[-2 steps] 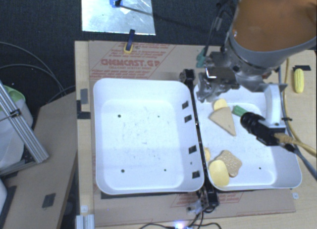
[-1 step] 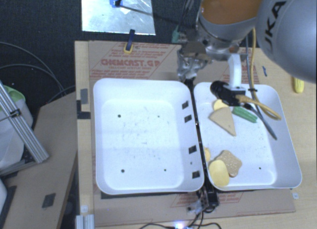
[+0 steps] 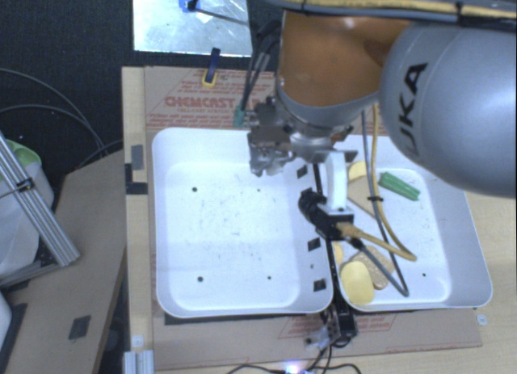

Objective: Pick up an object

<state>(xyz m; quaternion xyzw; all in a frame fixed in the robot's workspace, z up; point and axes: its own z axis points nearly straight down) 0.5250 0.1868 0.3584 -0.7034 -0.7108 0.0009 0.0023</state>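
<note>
My gripper (image 3: 266, 162) hangs over the far right corner of the left bin (image 3: 174, 203), close to the wall between the bins. I see nothing held under it. In the right bin (image 3: 452, 271) a green block (image 3: 400, 185) lies at the far side, with a pale yellow piece (image 3: 358, 172) just left of it. A yellow oval object (image 3: 358, 282) rests near the front left corner of that bin, and a paler piece (image 3: 377, 268) lies beside it. The arm's large grey and orange body hides the far part of the right bin.
Both bins stand on a cardboard sheet (image 3: 190, 98) with red lettering. A shiny metal plate (image 3: 190, 9) lies behind it. An aluminium frame (image 3: 32, 211) stands at the left edge of the bench.
</note>
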